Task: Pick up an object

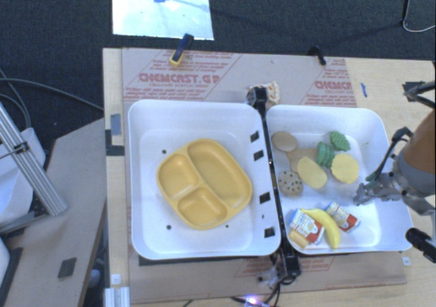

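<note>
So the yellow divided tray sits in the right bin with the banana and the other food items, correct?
Not quite. The camera view shows the yellow divided tray alone in the left bin. The banana and the other food items lie in the right bin.

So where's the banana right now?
The banana lies in the right bin, near its front edge, between two small red-and-white packets. The cookie sits just behind it to the left.
</note>
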`<state>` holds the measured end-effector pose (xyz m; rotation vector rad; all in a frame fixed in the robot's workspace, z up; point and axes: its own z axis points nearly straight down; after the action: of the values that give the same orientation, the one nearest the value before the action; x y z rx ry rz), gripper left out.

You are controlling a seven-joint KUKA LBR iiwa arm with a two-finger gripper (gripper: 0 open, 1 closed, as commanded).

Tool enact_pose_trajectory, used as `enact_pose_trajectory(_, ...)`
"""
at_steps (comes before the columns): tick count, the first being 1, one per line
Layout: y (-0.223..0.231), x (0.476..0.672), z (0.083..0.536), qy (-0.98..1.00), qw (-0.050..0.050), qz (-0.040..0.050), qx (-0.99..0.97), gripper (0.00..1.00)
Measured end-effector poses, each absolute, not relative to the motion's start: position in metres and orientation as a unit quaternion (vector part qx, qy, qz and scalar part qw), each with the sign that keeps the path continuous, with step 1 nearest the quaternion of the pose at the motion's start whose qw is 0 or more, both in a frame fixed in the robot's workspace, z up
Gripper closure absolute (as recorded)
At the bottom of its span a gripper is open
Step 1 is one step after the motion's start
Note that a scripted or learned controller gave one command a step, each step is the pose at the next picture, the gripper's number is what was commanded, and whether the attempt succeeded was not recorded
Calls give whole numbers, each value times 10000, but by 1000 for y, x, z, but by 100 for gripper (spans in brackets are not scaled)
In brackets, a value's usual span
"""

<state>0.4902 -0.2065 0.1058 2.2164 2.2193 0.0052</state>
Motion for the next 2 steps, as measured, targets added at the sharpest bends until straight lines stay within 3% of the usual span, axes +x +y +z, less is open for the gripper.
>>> enact_pose_trajectory(2, -207, 492, 126, 7082, 45, 32, 7060, 100)
